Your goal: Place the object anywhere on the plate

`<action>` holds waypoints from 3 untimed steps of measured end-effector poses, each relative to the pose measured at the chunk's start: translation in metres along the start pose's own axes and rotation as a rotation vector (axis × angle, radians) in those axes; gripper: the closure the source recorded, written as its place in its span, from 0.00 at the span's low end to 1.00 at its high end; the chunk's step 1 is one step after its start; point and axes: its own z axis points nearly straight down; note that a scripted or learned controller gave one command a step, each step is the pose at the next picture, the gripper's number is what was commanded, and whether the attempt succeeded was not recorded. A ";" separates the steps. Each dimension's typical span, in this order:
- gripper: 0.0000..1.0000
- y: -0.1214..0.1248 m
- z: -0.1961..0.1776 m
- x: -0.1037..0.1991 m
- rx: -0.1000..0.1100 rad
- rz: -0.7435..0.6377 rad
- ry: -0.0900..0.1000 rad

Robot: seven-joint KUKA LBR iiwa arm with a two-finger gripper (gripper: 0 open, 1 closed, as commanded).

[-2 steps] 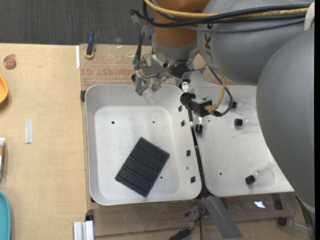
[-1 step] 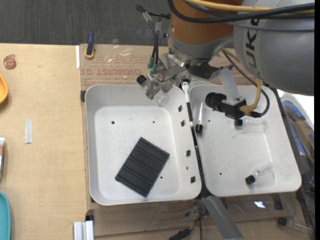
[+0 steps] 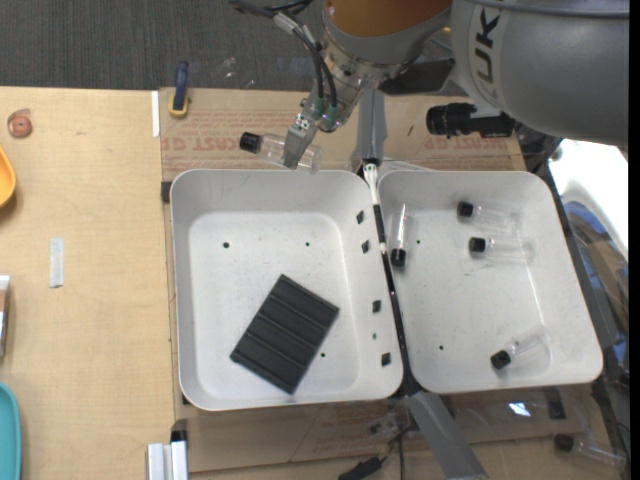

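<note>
Camera view: a clear capped vial [image 3: 480, 245] lies in the right bin [image 3: 560, 368], well apart from the black plate [image 3: 287, 332] at lower left. It is judged light, slippery and fragile, so grip it mid-barrel. For the gripper [image 3: 302, 151] at top centre, the state of the jaws cannot be told.

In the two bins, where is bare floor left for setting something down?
Left bin: free everywhere around the black ribbed plate, mostly the upper half. Right bin: the lower-left middle is free; vials crowd the top and lower right.
</note>
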 end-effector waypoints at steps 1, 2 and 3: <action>1.00 0.019 0.069 0.043 -0.001 -0.420 0.001; 1.00 0.054 0.086 0.000 -0.003 -0.403 -0.001; 1.00 0.005 0.032 0.019 -0.002 -0.683 -0.001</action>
